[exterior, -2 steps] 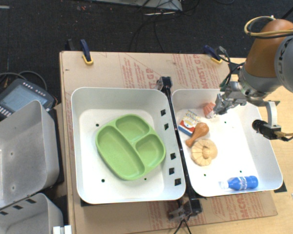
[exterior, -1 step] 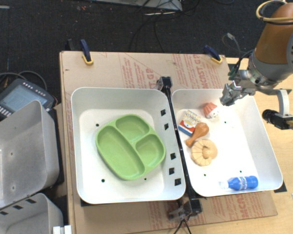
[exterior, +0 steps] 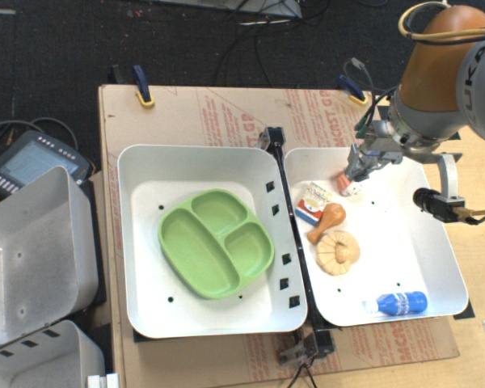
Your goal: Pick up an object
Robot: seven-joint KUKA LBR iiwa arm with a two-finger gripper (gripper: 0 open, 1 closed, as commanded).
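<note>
1. The task names no special object, so any piece in the right bin [exterior: 436, 241] can serve. The nearest candidate is a small reddish-and-white object [exterior: 345, 184], which is lying near the bin's upper left part, directly under the gripper [exterior: 357, 170].
2. The gripper is hanging over this small object, maybe touching it. I judge that the grasping step is in hand, but no object is visibly sitting between the fingers, so I am not calling it held.
3. The next move is asking for a firm closing on the piece and then a straight lift, without pushing the neighbours.
4. Just beside are lying a white-and-blue packet [exterior: 311, 203], an orange drumstick-shaped toy [exterior: 327, 220] and a tan round pastry toy [exterior: 338, 251]; a blue bottle [exterior: 401, 303] is resting well apart, near the front wall.
5. The left bin [exterior: 137, 168] is carrying a green divided plate [exterior: 216, 242].
6. Whether the jaws are spread or pressed together, I cannot tell: the wrist is covering them, and the small object is partly hidden too.
</note>
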